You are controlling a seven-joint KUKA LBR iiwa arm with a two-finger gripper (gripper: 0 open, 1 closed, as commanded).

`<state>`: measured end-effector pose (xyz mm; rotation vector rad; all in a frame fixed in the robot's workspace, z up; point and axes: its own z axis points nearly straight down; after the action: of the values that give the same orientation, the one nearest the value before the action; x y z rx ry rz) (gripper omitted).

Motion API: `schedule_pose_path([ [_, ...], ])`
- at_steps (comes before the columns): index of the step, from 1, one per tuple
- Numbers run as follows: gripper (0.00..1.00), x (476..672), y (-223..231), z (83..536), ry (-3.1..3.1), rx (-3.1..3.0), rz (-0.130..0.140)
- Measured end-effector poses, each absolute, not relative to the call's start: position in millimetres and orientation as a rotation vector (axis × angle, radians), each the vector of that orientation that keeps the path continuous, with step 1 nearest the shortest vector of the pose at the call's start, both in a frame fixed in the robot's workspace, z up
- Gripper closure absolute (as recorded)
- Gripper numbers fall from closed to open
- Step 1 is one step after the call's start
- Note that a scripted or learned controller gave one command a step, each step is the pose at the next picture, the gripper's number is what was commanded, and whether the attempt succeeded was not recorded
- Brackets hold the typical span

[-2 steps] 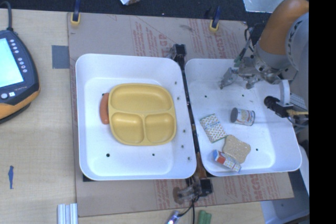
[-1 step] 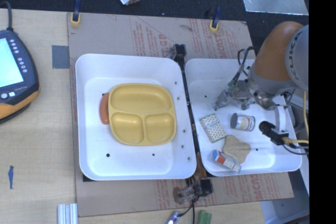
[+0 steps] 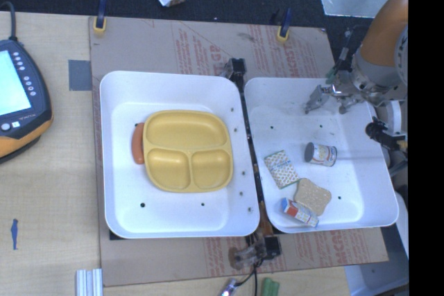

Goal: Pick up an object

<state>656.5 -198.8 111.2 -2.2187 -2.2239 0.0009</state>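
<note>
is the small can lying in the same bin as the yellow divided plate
No, the small can lies on its side in the right bin, while the yellow divided plate sits in the left bin.

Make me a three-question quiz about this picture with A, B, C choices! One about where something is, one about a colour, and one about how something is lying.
1. Where is the yellow tray?
A. In the left bin
B. In the right bin
C. On the wooden bench

2. What colour is the thing peeking out beside the yellow tray?
A. Blue
B. Orange
C. Green

3. How is the small can lying?
A. Upright
B. On its side
C. Stacked on the tray

Answers:
1. A, the yellow tray sits inside the left bin.
2. B, an orange object shows at the tray's left edge.
3. B, the small can rests on its side on the floor of the right bin, with the end effector above it in the picture, towards the bin's far end.
</note>
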Motion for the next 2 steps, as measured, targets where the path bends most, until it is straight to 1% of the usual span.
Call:
schedule_pose_path([
  [1, 0.0, 595.1, -162.2, 91.2, -2.223, -2.214, 0.006],
  [2, 0.0, 656.4, -211.8, 92.3, -2.224, -2.216, 0.001],
])
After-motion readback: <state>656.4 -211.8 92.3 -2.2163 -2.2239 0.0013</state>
